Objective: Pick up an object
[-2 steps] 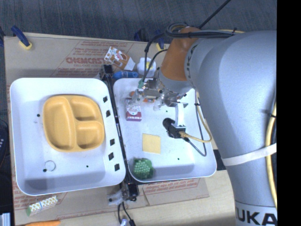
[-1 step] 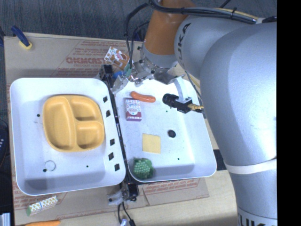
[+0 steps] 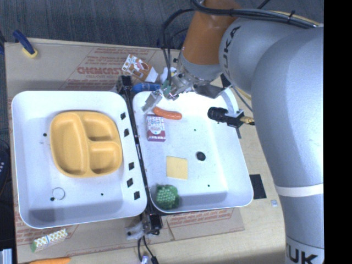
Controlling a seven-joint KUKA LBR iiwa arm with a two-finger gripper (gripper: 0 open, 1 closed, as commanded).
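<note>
My gripper (image 3: pixel 161 95) hangs over the far left corner of the right bin (image 3: pixel 231 147), its fingers open and nothing between them. Just below its tips lies an orange-red sausage (image 3: pixel 167 114). A small red and white packet (image 3: pixel 156 128) sits beside the sausage, toward the front. A yellow cheese slice (image 3: pixel 177 168) lies mid-bin, and a green broccoli piece (image 3: pixel 165 196) rests at the front left corner. A blue object (image 3: pixel 144 87) lies at the bin's far rim, left of the gripper.
The left bin (image 3: pixel 27 164) holds a yellow divided tray (image 3: pixel 86 143). A snack wrapper (image 3: pixel 135 66) lies on the cardboard behind the bins. A black camera mount (image 3: pixel 224 116) juts over the right bin's far right. The arm covers the right side.
</note>
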